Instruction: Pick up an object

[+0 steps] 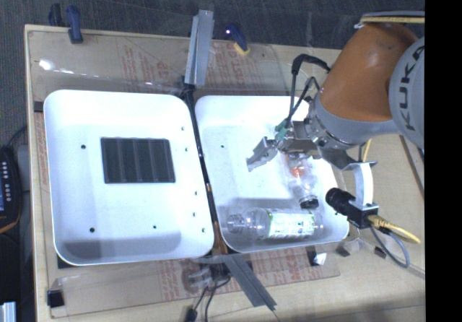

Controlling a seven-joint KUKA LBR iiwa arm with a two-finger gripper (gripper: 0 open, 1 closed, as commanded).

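Note:
My gripper (261,154) hangs over the middle of the right bin (216,169), its grey fingers (254,162) pointing left and slightly spread, with nothing between them. A small clear bottle (302,182) with an orange label and a black cap lies just right of the gripper, partly under the wrist. A larger clear bottle (278,224) with a green and white label lies on its side along the bin's near wall.
The left bin (65,190) holds a dark ribbed rectangular panel (137,160). A metal divider bar (198,46) stands at the back between the bins. Cables and a black fitting (343,201) hang by the right bin's right rim.

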